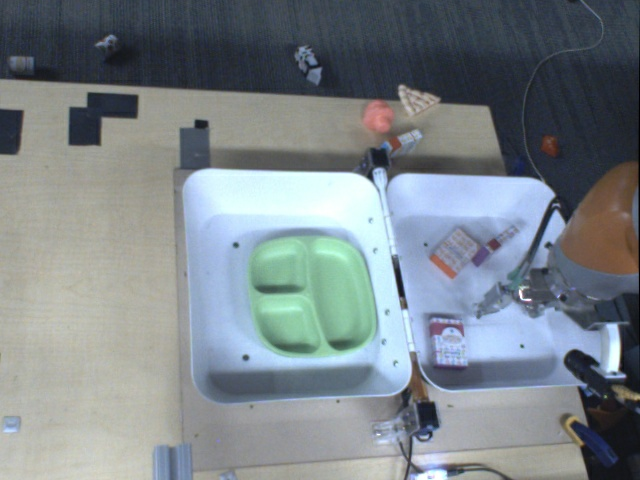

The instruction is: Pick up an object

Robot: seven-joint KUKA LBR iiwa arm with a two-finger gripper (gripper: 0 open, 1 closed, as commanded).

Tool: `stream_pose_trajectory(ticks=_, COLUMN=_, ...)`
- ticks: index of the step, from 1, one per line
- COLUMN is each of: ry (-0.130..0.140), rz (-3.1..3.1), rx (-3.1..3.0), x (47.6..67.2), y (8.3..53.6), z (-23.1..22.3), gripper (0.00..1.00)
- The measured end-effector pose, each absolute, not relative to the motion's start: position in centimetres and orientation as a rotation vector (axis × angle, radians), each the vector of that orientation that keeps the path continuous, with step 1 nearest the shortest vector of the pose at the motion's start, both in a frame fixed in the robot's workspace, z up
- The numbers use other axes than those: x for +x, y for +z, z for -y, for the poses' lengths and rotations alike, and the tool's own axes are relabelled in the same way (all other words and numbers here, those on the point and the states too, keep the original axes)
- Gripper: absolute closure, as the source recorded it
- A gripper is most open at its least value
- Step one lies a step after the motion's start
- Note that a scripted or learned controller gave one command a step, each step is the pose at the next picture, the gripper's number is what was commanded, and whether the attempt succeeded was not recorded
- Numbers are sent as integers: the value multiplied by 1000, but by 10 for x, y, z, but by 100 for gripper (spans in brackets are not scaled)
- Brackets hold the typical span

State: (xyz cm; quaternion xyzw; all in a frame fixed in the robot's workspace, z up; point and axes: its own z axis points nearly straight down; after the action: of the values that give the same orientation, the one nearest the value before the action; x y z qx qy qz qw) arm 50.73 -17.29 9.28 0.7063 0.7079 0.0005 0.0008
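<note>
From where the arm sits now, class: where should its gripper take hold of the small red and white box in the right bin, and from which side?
Grip the small red and white box across its two long side edges, coming straight down from above. It lies flat on the right bin's floor, apart from other items, leaving the fingers room on both sides.

Arm (605, 233) cut off by the right edge, only the orange band and part of the grey wrist in frame; hand (492, 302) small and blurry over the right bin (520, 193), can't tell if the fingers are apart or closed, or whether they touch the bin floor. Print on the orange-and-white box (453, 251) and the red box (449, 341) too small to read, and the thin purple-tipped item (495, 242) too small to identify. Small bits on the dark floor (250, 18) past the tabletop (90, 268) are blurred specks, and the clutter at the bottom right corner (600, 423) is cropped and unclear.
</note>
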Motion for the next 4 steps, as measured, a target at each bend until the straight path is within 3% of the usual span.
stream_pose_trajectory(ticks=1, ry=6, rz=-2221, rx=2214, x=509, y=104, z=172, gripper=100)
stream_pose_trajectory(ticks=2, ry=6, rz=-2221, rx=2214, x=509, y=104, z=172, gripper=0)
stream_pose_trajectory(ticks=3, ry=8, rz=-2216, rx=2211, x=490, y=87, z=115, gripper=0)
stream_pose_trajectory(ticks=4, ry=14, rz=-2215, rx=2206, x=492, y=99, z=115, gripper=100)
